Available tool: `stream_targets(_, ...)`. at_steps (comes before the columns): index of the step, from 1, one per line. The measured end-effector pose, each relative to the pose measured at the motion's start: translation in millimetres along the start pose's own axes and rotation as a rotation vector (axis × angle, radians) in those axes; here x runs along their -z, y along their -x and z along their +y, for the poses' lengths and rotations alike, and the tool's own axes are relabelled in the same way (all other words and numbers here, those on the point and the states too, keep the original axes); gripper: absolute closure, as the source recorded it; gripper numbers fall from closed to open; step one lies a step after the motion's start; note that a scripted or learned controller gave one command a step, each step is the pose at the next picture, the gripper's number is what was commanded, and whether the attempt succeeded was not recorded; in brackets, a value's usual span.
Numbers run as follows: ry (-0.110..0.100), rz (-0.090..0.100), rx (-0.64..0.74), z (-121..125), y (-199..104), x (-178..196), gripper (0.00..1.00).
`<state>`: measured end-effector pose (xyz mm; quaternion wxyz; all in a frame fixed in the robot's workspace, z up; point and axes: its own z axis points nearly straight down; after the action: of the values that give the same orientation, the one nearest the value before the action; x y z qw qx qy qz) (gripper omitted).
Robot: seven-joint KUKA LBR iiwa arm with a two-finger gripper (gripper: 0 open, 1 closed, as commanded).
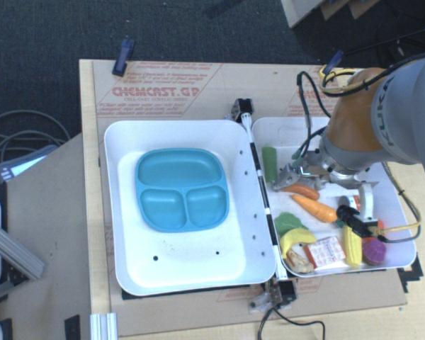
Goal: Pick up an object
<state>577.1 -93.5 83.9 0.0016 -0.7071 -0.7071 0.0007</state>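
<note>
The gripper (pixel 296 171) is hanging low in the right bin (pixel 283 127), middle right of the frame, just above an orange carrot (pixel 300 188). Whether it is clenched or released, I cannot tell. Nothing is looking lifted, so grasping and raising are probably lying ahead.

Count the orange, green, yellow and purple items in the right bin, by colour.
Orange carrots: 2
Green pieces: 2
Yellow pieces: 2
Purple piece: 1
Total: 7
</note>
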Motion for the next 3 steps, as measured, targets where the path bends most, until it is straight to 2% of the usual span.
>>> stream_targets(2,0.002,-0.001,-0.001,-66.9,-1.0,0.2,0.0)
stream_targets(3,0.004,-0.001,-0.002,-66.4,-1.1,10.1,1.0)
